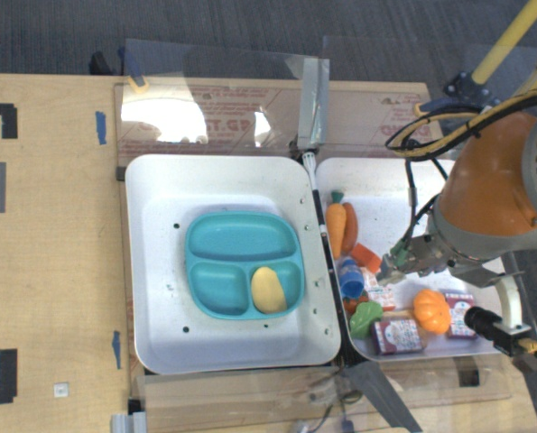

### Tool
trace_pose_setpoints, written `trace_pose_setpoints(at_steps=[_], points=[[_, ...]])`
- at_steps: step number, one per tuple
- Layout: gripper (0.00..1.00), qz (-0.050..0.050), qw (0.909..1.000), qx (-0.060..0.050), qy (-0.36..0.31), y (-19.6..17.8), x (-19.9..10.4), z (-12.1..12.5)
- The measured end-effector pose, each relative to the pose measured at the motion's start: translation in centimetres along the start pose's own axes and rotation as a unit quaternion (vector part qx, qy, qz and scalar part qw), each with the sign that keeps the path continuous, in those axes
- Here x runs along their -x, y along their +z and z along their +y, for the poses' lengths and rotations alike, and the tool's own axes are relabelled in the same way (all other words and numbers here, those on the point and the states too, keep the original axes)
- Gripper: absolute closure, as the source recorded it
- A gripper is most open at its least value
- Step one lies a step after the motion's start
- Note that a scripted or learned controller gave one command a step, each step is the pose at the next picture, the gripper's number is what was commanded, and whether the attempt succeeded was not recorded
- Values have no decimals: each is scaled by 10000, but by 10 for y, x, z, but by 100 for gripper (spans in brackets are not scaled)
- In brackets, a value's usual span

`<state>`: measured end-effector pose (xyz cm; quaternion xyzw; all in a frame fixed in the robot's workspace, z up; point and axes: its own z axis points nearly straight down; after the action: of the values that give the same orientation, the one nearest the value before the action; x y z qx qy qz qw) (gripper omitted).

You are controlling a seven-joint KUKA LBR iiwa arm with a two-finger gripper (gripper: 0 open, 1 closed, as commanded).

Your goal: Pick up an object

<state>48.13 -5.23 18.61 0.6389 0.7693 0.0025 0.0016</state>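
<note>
- The gripper (pixel 396 267) hung low inside the right bin (pixel 390 177), at the end of the grey arm with its orange band (pixel 489 183) reaching in from the right.
- Whether it was released, clenched or grasping something could not be told from this slanted view; nothing was plainly seen in its hold.
- Its tip was just above a cluster of small items along the bin's left side: a red piece (pixel 367 257), a blue bottle-like item (pixel 350 278) and a small white packet (pixel 376 293) beside them.
- An orange carrot (pixel 338 226) with a green top lay upright along the left wall of the right bin, just above that cluster.
- A green item (pixel 365 317) sat near the bin's lower left corner, below the blue one.
- A purple-and-white carton (pixel 397 336) lay by the front edge, just right of the green item.
- A small orange pumpkin-like fruit (pixel 431 310) rested to the right of the gripper, touching or nearly touching a second purple packet (pixel 458 318).
- Across the divider, the left bin (pixel 151 242) held a teal divided tray (pixel 241 262).
- A yellow lemon-like object (pixel 268 290) lay in the tray's lower right compartment.
- Both bins stood on a wooden bench (pixel 42 242), with cardboard (pixel 250 120) behind them.
</note>
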Motion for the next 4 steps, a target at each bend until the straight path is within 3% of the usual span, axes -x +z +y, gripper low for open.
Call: trace_pose_setpoints(at_steps=[1, 2, 3, 4], points=[[0, -4, 10000, -26, 20, 2, 2, -2], [0, -6, 9993, -63, 375, 74, 60, 25], [0, -23, 9995, 36, -311, 93, 60, 76], [100, -20, 9995, 77, -314, 82, 58, 79]])
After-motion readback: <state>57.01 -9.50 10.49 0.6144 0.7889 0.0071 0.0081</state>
